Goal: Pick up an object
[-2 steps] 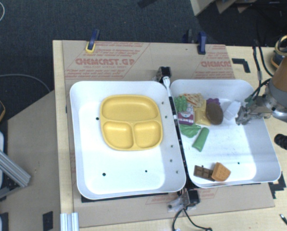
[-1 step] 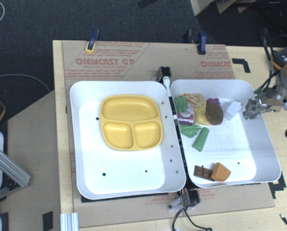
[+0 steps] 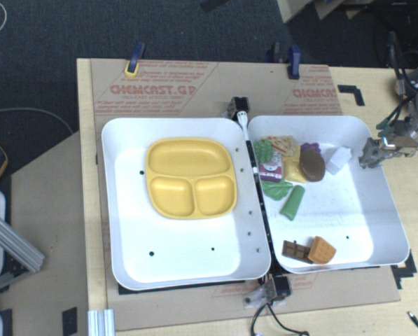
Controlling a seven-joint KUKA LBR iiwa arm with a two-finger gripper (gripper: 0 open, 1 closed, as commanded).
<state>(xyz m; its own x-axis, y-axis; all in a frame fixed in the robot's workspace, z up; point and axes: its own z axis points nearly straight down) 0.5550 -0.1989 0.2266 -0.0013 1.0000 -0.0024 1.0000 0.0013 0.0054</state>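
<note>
Dark carpet (image 3: 89, 26) surrounds the bench, with a thin white cable curling at the far left. The bench top (image 3: 194, 82) is a pale board printed with reddish lettering, pinned along its back edge by a yellow clamp (image 3: 132, 63) and a blue clamp (image 3: 293, 60).

Farthest from the gripper sits the left bin (image 3: 124, 257), smooth, white and shallow, with a matte yellow plastic plate (image 3: 191, 176) divided into three compartments. The right bin (image 3: 377, 222) butts against it along a strip dotted with screws.

In that right bin, a heap of small objects lies well to the gripper's left: a green ridged piece (image 3: 267, 151), a purple packet (image 3: 271, 169), a yellow piece (image 3: 293, 168), a dark brown oval (image 3: 311, 164), a pale translucent block (image 3: 337, 158) nearest the tool. Below them a green cylinder (image 3: 292, 203) lies tilted. Nearer the front wall a dark brown bar (image 3: 295, 250) touches an orange wedge (image 3: 321, 250).

The gripper (image 3: 372, 154) hangs over the right bin's right rim. Whether it is wide or narrow, I cannot tell; nothing is visibly held.
</note>
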